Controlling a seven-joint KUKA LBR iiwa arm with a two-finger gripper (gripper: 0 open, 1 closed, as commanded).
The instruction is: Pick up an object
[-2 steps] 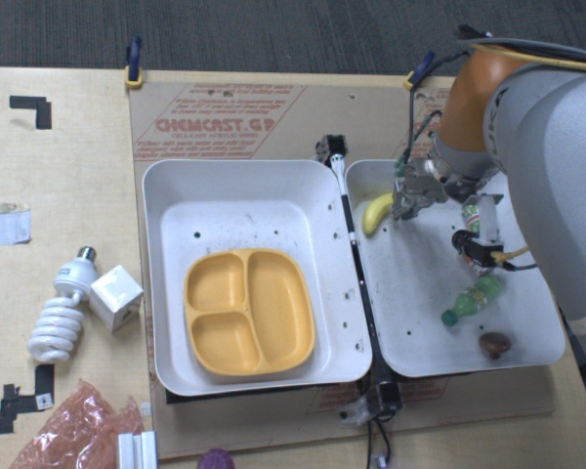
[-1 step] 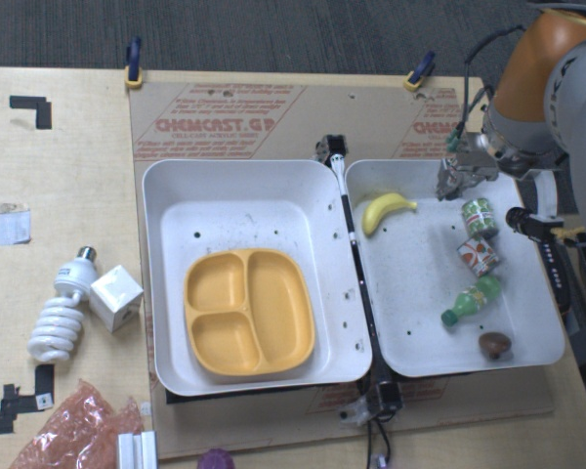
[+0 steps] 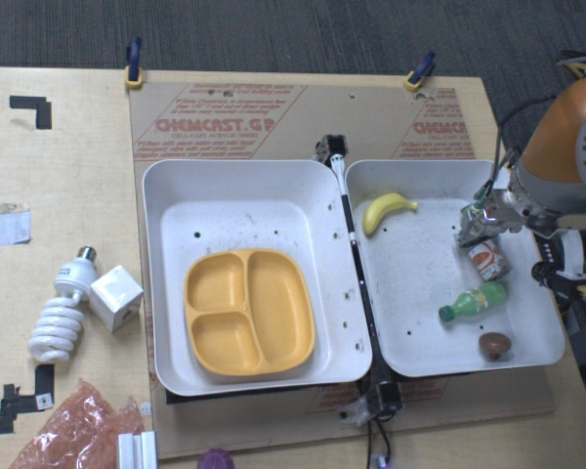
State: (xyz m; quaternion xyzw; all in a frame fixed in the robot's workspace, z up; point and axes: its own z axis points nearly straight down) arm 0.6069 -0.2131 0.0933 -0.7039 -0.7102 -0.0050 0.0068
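Note:
The right bin [image 3: 410,350] holds a yellow banana [image 3: 386,209] near its back left, a small red and white can [image 3: 486,259] at its right side, a green bottle [image 3: 473,303] lying on its side, and a brown round object [image 3: 494,343] near the front right corner. My gripper [image 3: 477,225] hangs at the right side of this bin, just above and touching the top of the can. The arm's grey body and orange band [image 3: 557,135] reach in from the right. The left bin [image 3: 166,203] holds a yellow three-compartment plate [image 3: 249,313].
On the bench left of the bins lie a white spiral light bulb [image 3: 59,316], a small white box [image 3: 116,297] and a pink crinkled bag [image 3: 73,428]. Cables [image 3: 552,262] hang along the right bin's right rim. Clamps [image 3: 134,62] hold the cardboard at the back.

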